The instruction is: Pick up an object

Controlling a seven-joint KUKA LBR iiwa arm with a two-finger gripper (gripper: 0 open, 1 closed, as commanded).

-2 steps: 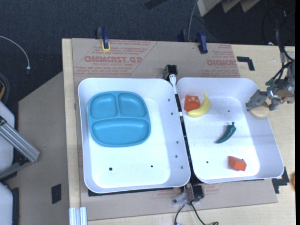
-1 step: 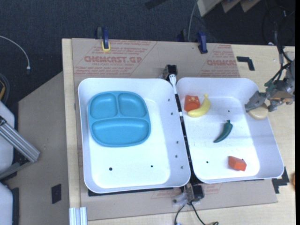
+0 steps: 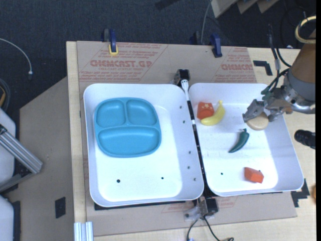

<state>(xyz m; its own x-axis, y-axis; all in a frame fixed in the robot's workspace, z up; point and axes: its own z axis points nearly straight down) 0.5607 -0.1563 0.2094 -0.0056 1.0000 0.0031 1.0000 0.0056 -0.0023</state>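
My gripper (image 3: pixel 262 115) hangs over the upper right part of the right bin (image 3: pixel 281 182), reaching in from the right. A tan rounded object (image 3: pixel 259 124) sits right at its tip, partly covered by it; whether it is gripped cannot be told. A red piece (image 3: pixel 204 109) and a yellow banana (image 3: pixel 215 116) lie together at the bin's upper left. Mid-bin lies a green pepper (image 3: pixel 239 141), and an orange-red block (image 3: pixel 254 175) rests toward the front.
The left bin (image 3: pixel 140 185) holds a blue divided plate (image 3: pixel 128 127). A raised rim (image 3: pixel 193 134) runs between the two bins. Blue clamps (image 3: pixel 216 45) stand at the board's back edge, and cables hang behind the arm at upper right.
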